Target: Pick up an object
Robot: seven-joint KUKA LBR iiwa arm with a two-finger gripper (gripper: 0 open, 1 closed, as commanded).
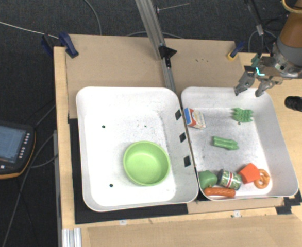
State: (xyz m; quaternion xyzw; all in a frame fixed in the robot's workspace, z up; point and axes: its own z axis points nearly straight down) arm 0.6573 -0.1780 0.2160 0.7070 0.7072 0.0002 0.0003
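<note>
My gripper point(250, 90) hangs open over the far edge of the right bin point(282, 148), with nothing between its fingers. Just below it, near the far right of that bin, lies a small green toy point(242, 115). A red and white carton point(195, 118) sits at the bin's far left, and a green pickle-shaped piece point(225, 143) lies in the middle. Along the near edge are a green pepper point(207, 179), a small can point(229, 179), a red sausage point(219, 192), an orange block point(249, 173) and a pretzel point(262, 178).
The left bin point(97, 138) holds a green bowl point(146, 162). A metal pole point(153, 24) slants down to the gap between the bins. Blue clamps point(68, 45) grip the bench's far edge. A pendant point(6, 148) lies on the floor at left.
</note>
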